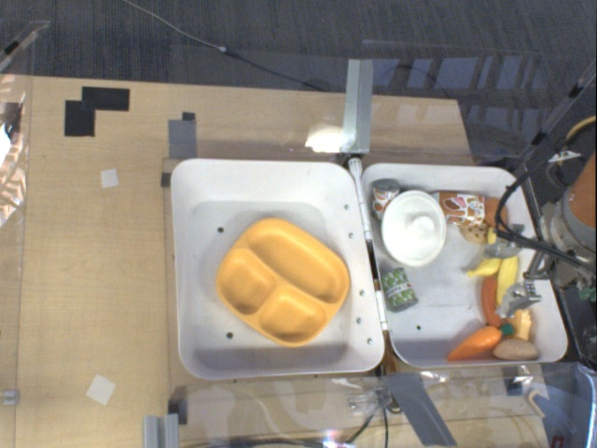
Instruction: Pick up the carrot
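The small tapered orange plastic carrot (pixel 477 342) lies in the right bin's (pixel 438 317) near corner; we judge it light, rigid, slick. Grasp mid-body. Gripper (pixel 519 299) above it.

Glossy plastic yellow plate (pixel 283 279)

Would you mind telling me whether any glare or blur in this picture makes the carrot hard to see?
In the camera view, a bright glare spot sits on the wooden bench behind the bins; the tapered orange carrot in the right shallow white bin is evenly lit and reasonably sharp; the arm's hand beside it looks softer, its outline hard to read.
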Robot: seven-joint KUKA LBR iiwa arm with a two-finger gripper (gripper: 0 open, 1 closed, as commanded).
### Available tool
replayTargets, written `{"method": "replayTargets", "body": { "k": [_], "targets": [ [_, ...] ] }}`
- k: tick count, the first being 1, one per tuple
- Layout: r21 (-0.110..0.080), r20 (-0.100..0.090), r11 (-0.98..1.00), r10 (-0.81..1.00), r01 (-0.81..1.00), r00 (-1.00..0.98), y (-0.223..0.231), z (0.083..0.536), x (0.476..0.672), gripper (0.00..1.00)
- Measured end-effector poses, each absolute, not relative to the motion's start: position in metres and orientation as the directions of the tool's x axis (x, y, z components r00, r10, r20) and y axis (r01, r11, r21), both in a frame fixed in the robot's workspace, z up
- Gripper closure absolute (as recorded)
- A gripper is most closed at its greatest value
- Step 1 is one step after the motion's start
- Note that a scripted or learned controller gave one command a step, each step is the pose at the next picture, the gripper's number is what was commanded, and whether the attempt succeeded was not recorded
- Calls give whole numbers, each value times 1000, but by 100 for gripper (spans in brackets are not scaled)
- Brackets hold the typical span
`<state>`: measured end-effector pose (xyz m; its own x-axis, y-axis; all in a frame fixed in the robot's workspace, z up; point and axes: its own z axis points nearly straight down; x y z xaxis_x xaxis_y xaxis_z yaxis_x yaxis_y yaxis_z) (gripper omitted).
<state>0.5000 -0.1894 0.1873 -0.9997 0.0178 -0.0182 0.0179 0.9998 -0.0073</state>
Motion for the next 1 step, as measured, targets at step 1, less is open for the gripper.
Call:
{"method": "replayTargets", "body": {
  "k": [1],
  "targets": [
    [-1,-14,968,252,252,-968,-161,89,492,0]
  ]
}}
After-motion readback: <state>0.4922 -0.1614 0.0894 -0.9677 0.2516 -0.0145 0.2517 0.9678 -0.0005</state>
